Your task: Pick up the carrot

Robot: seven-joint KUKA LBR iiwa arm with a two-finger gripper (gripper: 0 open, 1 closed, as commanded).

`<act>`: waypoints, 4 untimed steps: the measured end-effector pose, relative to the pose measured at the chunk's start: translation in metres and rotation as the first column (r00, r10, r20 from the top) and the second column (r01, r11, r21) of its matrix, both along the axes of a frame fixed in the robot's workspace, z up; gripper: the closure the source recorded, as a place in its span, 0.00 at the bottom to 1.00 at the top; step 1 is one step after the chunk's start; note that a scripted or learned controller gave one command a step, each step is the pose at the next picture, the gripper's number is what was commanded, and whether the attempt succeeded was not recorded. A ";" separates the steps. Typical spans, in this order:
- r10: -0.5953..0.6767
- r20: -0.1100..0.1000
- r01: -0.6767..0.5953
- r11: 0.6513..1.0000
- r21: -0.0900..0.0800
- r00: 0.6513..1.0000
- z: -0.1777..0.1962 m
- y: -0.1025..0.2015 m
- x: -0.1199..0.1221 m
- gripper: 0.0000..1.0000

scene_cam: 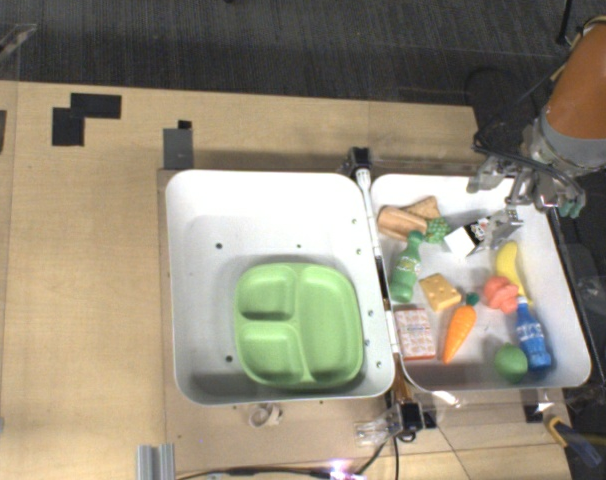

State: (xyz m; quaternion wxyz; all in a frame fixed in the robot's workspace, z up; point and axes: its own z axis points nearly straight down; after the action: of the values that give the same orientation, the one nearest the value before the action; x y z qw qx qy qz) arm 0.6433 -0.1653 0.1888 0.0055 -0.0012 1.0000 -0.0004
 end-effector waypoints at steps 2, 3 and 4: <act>0.281 0.034 -0.281 0.960 -0.022 0.959 -0.075 0.034 -0.118 0.00; 0.401 0.057 -0.399 0.916 -0.040 0.914 -0.080 0.069 -0.119 0.00; 0.475 0.052 -0.473 0.880 -0.051 0.878 -0.080 0.072 -0.123 0.00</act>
State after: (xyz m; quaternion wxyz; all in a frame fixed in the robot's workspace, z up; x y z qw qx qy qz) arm 0.5205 -0.0937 0.1089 0.0370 -0.2459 0.9684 -0.0176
